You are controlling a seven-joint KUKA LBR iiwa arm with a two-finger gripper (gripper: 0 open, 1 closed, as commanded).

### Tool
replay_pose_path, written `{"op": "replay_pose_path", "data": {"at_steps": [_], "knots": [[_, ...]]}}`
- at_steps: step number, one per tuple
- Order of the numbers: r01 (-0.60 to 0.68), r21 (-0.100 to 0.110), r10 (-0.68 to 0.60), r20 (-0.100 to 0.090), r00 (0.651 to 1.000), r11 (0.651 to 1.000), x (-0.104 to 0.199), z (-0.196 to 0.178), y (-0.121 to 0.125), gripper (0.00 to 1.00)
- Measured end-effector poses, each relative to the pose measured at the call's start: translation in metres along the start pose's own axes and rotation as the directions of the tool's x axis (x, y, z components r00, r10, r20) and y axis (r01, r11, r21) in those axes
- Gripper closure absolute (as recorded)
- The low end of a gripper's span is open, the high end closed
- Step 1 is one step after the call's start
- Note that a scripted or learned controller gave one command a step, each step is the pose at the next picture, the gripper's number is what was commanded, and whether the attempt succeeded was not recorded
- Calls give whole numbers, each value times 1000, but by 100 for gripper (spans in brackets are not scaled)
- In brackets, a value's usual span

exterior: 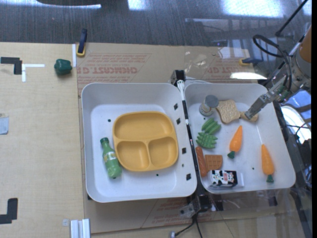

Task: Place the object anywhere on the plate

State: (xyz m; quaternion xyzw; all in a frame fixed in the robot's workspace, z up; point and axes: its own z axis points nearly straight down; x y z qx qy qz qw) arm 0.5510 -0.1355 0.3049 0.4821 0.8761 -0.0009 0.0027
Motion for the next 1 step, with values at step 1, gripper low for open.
{"op": "replay_pose_path", "data": {"at_steps": [1], "knots": [[331,-2,-330,3,944,944,-2,-44,-3,0]]}}
